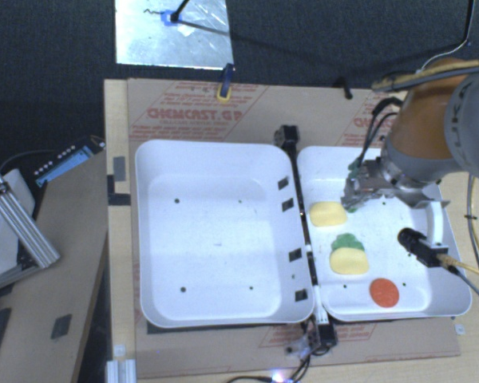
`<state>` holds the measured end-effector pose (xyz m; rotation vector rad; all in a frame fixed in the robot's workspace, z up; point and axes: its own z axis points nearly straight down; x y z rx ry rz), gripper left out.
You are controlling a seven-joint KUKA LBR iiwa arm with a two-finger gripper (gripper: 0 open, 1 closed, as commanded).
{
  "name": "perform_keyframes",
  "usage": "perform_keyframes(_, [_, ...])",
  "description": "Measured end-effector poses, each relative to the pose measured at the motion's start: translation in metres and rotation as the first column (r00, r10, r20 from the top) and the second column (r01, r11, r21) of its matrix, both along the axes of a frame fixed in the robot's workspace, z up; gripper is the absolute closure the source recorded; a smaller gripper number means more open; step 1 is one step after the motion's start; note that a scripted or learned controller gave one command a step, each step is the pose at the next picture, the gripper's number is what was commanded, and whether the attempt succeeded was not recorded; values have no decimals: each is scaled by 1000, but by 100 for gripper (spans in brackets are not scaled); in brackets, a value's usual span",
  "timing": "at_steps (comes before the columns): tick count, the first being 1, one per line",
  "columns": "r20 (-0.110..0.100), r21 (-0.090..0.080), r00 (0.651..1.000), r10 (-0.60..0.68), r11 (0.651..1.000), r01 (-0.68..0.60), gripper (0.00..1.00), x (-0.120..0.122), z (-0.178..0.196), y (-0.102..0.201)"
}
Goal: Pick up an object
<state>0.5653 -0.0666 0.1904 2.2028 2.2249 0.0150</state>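
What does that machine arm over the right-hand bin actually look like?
The arm is thick, rounded and grey, with a wide orange band above the wrist. Thin dark cables run along it. At its tip sits a small grey metal pincer.

Even overhead light, moderately bright. White bins (pixel 215 238) near clipping, with little surface detail. Foil sheet (pixel 173 21) at far left shows patchy glare. Shadows soft and short beneath the arm (pixel 431 134). Slight overall softness; dark floor (pixel 48 38) grainy. No evident edge distortion.
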Motion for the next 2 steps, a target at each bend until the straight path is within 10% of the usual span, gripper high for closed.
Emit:
perform_keyframes(1, [-6, 0, 1000, -4, 1000, 4, 100, 20, 52, 9])
perform_keyframes(2, [3, 3, 1000, -1, 1000, 1, 100, -14, 194, 43])
